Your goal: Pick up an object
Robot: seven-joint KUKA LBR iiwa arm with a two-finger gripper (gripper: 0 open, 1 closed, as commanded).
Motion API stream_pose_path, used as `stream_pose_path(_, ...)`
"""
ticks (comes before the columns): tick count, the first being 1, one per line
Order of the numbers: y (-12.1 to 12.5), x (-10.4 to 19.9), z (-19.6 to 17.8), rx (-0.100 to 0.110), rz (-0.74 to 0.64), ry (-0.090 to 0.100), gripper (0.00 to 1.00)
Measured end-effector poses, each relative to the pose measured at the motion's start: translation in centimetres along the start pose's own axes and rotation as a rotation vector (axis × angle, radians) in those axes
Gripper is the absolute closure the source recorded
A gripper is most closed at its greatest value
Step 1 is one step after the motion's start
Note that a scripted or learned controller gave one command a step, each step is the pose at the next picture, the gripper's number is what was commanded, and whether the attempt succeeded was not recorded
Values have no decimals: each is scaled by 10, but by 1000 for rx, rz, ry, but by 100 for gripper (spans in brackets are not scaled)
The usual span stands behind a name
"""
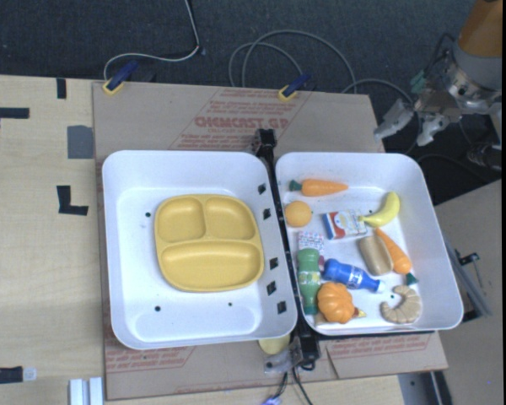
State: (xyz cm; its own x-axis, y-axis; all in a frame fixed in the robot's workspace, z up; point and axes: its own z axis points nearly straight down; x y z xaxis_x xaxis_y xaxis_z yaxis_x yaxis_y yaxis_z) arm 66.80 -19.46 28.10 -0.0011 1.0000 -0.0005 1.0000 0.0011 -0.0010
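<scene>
Camera view: carrot (324,187) well below-left of pincer (410,126).

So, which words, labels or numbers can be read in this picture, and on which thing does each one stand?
"CHEMCAST GP": red print on the brown cardboard sheet under the two white bins; the repeated red lines around it are too faint to read.
Small white and red carton in the right white bin: printing too small to read.
Blue plastic bottle: label blurred.

Even, fairly bright overhead light falls on the bench (34,226), and the two white bins (126,251) look nearly washed out, with only soft shadows under their rims. The frame is low-resolution and slightly soft; the gripper (413,125) at the top right corner is blurred
</scene>
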Motion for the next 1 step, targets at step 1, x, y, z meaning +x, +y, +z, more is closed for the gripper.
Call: stream_pose_path(1,-63,-26,185,4,7,3,0)
